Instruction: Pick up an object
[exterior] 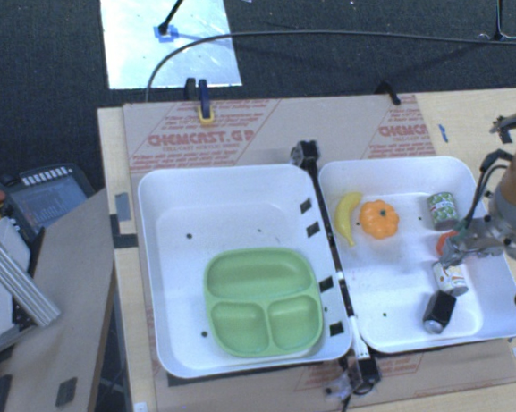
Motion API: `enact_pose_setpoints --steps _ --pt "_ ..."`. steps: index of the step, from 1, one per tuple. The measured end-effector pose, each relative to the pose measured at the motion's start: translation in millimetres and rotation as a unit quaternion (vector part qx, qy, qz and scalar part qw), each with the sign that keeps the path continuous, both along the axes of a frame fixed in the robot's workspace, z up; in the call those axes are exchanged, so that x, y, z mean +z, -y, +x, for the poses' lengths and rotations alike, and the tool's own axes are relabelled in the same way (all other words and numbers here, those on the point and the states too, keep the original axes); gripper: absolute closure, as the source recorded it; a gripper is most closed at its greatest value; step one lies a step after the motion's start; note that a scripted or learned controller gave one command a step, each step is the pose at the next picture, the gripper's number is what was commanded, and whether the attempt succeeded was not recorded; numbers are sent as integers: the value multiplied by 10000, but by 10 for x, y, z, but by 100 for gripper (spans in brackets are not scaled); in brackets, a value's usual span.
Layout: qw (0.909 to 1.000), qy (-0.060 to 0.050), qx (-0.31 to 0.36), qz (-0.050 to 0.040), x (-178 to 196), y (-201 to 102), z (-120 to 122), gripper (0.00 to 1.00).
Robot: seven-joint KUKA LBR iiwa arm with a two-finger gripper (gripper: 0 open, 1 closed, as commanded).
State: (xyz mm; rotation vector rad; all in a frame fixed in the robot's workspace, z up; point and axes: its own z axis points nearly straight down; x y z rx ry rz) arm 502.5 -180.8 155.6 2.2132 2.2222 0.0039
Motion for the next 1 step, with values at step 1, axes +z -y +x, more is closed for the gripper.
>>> enact_pose_setpoints --steps 1 --pt "10000 9 5 -1 480 -74 61 100"
